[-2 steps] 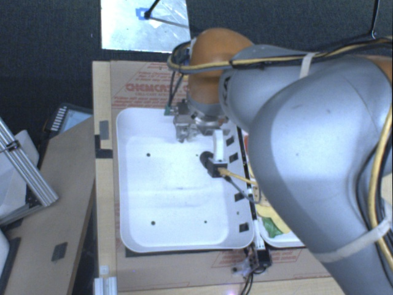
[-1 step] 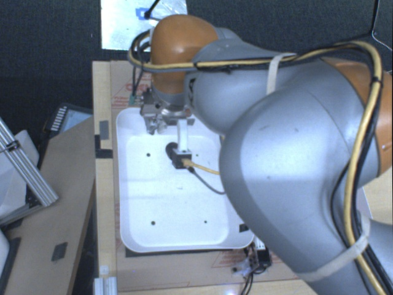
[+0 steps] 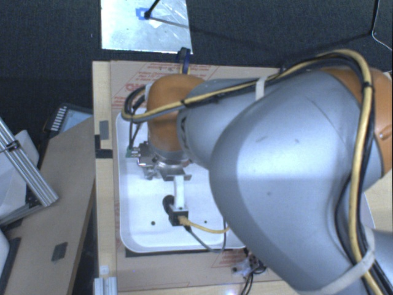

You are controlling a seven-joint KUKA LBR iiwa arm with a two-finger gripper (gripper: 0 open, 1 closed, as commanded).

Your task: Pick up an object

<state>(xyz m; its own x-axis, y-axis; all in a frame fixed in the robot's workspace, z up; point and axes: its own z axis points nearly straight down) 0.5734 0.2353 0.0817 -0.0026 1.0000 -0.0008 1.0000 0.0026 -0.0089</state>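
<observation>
Camera view: the grey arm (image 3: 288, 165) reaches in from the right across the bench (image 3: 103, 183). The tool (image 3: 164, 166) points straight down, low over the white bin (image 3: 132, 235). Its opening cannot be told. What lies under it, and along which axis, cannot be told either, because the arm hides that spot.

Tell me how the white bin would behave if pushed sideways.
The white bin looks shallow and thin-walled, so probably light and slightly flexible. Cardboard frames it closely, so it would likely barely slide.
</observation>
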